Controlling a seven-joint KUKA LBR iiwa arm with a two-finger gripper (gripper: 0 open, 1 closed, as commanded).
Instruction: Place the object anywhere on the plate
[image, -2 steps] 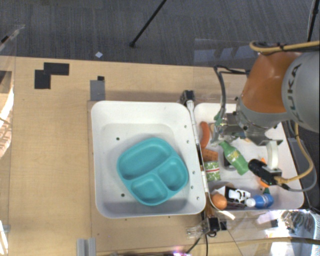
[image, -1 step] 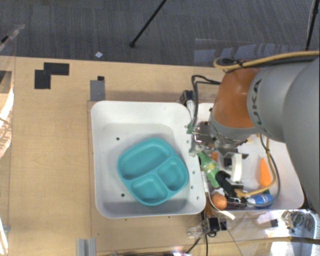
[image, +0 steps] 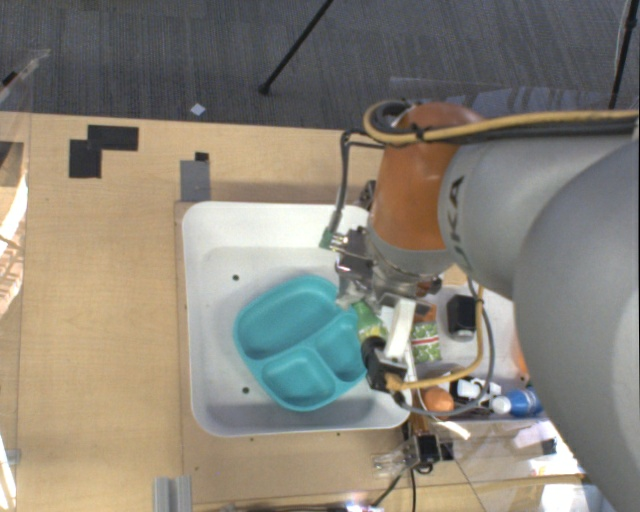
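One green object at the right rim of one teal three-compartment plate in the left white bin, partly hidden beneath the end effector, grip state impossible to tell, right bin's clutter mostly covered by the arm.

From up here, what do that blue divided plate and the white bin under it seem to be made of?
The turquoise divided plate looks like moulded plastic with a smooth, matte finish: even colour, rounded compartment walls, only soft highlights. The white bin also looks like plastic, smooth and slightly glossy, with rounded corners and gentle shading along its walls; thin painted metal can't be ruled out from this view.
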